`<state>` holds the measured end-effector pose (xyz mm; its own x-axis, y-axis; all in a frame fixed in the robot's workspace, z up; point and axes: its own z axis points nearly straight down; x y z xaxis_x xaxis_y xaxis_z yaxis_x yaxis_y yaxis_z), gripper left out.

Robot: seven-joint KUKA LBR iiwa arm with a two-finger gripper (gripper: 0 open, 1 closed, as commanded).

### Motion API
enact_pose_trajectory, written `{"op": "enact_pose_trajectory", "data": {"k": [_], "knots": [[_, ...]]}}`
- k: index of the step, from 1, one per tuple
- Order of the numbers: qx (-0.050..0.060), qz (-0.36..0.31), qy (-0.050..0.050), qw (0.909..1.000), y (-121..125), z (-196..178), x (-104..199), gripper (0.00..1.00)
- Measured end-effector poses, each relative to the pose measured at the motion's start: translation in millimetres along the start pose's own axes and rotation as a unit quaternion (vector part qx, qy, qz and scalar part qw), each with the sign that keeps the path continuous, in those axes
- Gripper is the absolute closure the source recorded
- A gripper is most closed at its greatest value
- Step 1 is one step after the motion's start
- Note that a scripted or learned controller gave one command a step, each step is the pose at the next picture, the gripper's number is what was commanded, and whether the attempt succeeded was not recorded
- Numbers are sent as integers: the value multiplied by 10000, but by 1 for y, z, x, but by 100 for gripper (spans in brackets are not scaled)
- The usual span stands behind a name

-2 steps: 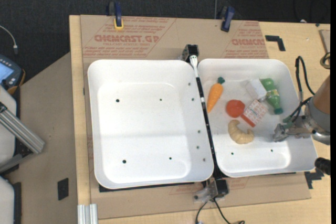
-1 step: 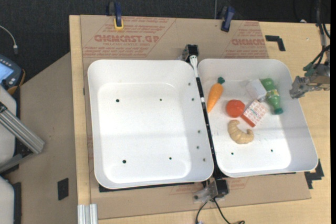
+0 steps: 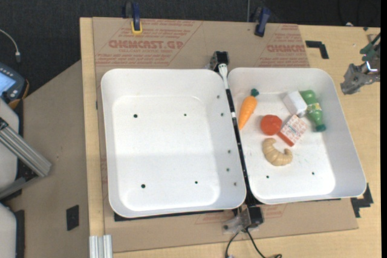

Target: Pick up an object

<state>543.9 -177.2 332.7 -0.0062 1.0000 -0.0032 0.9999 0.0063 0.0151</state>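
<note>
The right bin [image 3: 338, 173] holds several small items. An orange carrot [image 3: 247, 110] lies near its left wall, with a red tomato [image 3: 271, 124] and a tan croissant [image 3: 277, 153] below it. A red-and-white packet [image 3: 294, 129] rests beside the tomato, and a white block [image 3: 294, 102] and a green vegetable [image 3: 313, 109] sit at the upper right. My gripper [image 3: 358, 77] hovers at the view's right edge, outside the right bin's far right corner and apart from every item. Nothing is seen in it.
The left bin [image 3: 121, 99] lies beside the right one, and a black divider strip [image 3: 233, 124] runs between them. Blue clamps [image 3: 134, 12] [image 3: 262, 20] hold the cardboard sheet at the back edge. Equipment stands at the far left.
</note>
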Motion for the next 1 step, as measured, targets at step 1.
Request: {"op": "enact_pose_trajectory", "data": {"k": [1], "knots": [[40,-18,17,10000,67,3,74,100]]}}
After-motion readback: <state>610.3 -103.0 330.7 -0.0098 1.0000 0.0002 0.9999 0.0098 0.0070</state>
